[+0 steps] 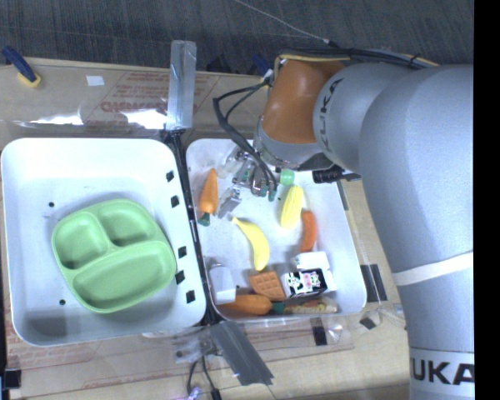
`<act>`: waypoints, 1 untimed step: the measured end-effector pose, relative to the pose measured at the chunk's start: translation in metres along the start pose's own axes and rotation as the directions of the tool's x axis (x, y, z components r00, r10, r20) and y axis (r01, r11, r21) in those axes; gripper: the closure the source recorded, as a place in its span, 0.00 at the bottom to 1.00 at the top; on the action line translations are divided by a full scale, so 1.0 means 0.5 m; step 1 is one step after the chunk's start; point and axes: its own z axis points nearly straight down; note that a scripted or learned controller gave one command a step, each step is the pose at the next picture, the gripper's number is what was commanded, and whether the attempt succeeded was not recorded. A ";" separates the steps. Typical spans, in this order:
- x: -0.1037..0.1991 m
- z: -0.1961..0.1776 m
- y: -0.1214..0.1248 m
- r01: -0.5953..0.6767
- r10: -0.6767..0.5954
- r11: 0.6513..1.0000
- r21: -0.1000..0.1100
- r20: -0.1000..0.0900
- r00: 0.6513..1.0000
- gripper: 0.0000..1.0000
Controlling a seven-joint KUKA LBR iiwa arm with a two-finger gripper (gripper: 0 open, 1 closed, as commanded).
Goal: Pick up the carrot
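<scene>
**Gripper low over the crowded right bin, beside the carrot**

The right bin is full of toy food. The carrot lies near the bin's left wall, at about ten o'clock from the bin's middle, its orange body pointing up the view and its green end toward six o'clock. Just to its right, at about three o'clock, hangs the gripper, and below that a yellow banana curves toward five o'clock. A pale corn cob stands at three o'clock from the gripper, with an orange-red piece just beside it at four o'clock. Along the bin's near edge sit a waffle-like cracker, a second orange vegetable, a small white cup and a black-and-white printed box. The banana and corn crowd the space right of the carrot; nothing lies on top of it.

The left bin holds a green divided plate.

The arm enters from three o'clock, its orange band bent over the bin's far end and the wrist tipped down toward eight o'clock. The metal fingers are close to the carrot, but how wide they stand cannot be told, and nothing is seen between them.

White letters "UKA" read on the arm's lower link; the box's print is too small to read.
</scene>
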 end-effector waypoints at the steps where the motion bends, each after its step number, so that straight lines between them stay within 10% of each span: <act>1: 0.002 -0.021 0.001 0.010 -0.010 1.000 0.005 -0.008 1.000 1.00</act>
